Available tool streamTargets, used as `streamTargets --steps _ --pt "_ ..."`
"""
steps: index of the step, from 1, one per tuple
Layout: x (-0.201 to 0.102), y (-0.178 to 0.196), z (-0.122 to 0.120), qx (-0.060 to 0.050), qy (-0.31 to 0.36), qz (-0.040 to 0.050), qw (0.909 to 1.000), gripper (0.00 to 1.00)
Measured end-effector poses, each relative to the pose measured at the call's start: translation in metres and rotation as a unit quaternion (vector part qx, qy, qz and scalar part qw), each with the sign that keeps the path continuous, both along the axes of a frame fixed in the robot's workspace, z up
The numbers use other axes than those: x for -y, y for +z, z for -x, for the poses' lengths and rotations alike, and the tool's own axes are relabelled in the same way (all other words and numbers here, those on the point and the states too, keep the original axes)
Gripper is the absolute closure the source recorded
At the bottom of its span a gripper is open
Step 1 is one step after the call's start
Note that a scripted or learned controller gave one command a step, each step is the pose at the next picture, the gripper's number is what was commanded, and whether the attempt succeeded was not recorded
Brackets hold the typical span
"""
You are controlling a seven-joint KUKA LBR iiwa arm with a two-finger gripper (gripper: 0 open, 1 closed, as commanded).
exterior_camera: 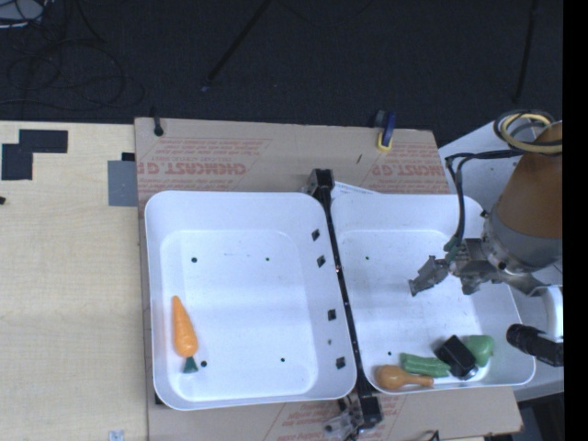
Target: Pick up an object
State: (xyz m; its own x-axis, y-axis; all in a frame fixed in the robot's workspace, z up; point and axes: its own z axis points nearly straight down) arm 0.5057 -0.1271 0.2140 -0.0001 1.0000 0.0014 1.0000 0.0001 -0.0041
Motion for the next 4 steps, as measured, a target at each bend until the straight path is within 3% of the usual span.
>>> streamTargets --steps 1,2,3,4 --pt "-0.054 0.172 0.003 0.010 0.004 0.0005 0.9999 0.00" --pt "-0.092 0.323 -0.096 0.011 0.003 0.0016 0.9999 0.00" --pt "-0.092 0.324 -0.093 -0.001 0.003 0.0015 1.0000 1.00" --pt "-0.045 0.236 -0.120 -0.003 -0.002 0.0012 1.0000 1.00"
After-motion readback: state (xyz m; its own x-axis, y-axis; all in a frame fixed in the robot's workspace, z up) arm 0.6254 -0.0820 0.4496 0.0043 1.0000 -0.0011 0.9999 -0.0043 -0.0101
